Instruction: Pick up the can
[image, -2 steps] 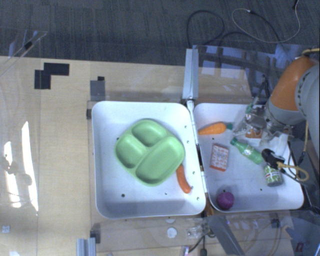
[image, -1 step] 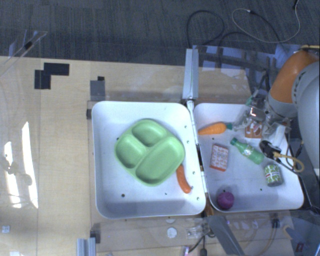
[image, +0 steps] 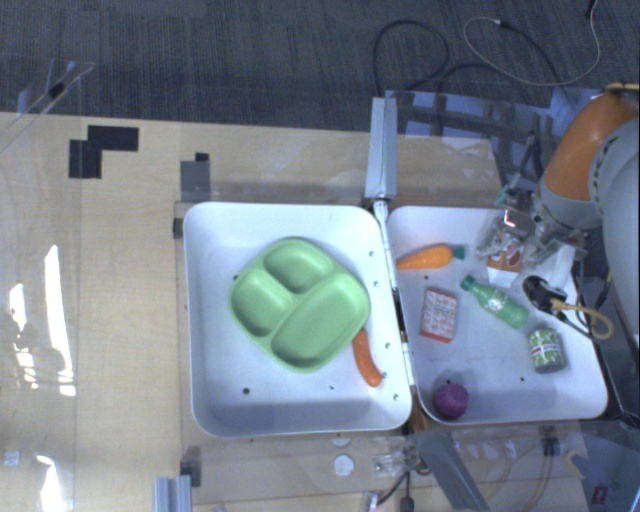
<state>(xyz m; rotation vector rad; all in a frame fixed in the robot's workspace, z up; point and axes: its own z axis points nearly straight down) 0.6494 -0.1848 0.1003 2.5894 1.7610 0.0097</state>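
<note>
At the right of the frame, the grey arm with its orange band (image: 590, 140) reaches in over the upper right corner of the right white bin (image: 590, 405). Its 2-finger gripper (image: 512, 232) hangs there above the bin's upper right area; whether it is apart or together cannot be told, as the tip is blurred against clutter.

The small cylindrical can with a green label (image: 546, 350) lies in the right bin, toward the frame's lower right, well apart from the gripper. Just above and left of it lies a green plastic bottle (image: 495, 303), tilted. Further left sits a flat red and white packet (image: 439, 314), with an orange toy carrot (image: 428, 258) above it. A round purple ball-like object (image: 452, 400) rests near the bin's lower edge.

The left white bin (image: 215, 400) holds a light green 3-compartment plate (image: 299, 304) and, just beside its lower right, a slim orange sausage-shaped object (image: 366, 361).
</note>
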